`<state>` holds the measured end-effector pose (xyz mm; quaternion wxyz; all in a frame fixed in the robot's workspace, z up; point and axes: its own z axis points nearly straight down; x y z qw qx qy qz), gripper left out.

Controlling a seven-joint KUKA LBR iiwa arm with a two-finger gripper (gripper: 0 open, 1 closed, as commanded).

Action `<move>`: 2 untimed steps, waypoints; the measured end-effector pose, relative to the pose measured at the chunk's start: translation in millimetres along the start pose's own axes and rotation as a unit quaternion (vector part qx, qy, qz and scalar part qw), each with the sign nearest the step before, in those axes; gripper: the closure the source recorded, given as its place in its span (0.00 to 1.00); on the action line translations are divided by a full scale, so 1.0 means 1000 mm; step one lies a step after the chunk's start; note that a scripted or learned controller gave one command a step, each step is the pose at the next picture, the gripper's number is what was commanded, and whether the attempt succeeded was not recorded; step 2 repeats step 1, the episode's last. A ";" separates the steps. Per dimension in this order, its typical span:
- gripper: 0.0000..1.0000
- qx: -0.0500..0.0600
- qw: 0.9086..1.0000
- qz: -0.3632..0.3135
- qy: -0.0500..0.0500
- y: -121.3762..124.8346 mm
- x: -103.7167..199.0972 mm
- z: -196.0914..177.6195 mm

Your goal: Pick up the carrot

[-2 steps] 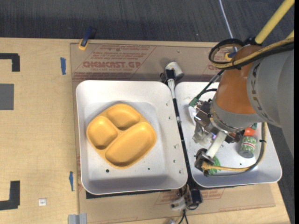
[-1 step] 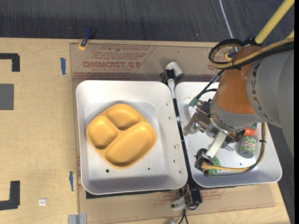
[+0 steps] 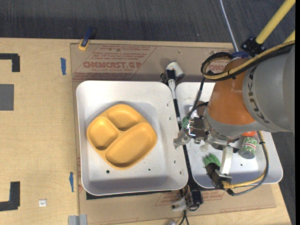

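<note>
The grey arm with its orange band reaches in from the right and covers most of the right bin point(image 3: 272, 172). My gripper point(image 3: 210, 146) hangs low over the left half of that bin, its tips hidden under the wrist. Just below it a small green leafy piece point(image 3: 211, 161) lies on the bin floor; it may be the carrot's top. No orange body shows beside it. I cannot tell whether anything sits between the gripper's tips.
A yellow divided plate point(image 3: 122, 135) lies in the left bin point(image 3: 89, 97). A small can-like object with red, white and green markings point(image 3: 249, 146) stands in the right bin, beside the wrist. The ridge between the bins point(image 3: 180, 125) runs just left of the gripper.
</note>
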<state>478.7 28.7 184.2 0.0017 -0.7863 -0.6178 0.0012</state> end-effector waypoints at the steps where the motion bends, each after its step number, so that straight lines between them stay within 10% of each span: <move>1: 1.00 -0.001 1.000 0.000 0.000 0.001 0.001 -0.010; 2: 1.00 -0.001 1.000 0.000 0.000 0.001 0.001 -0.010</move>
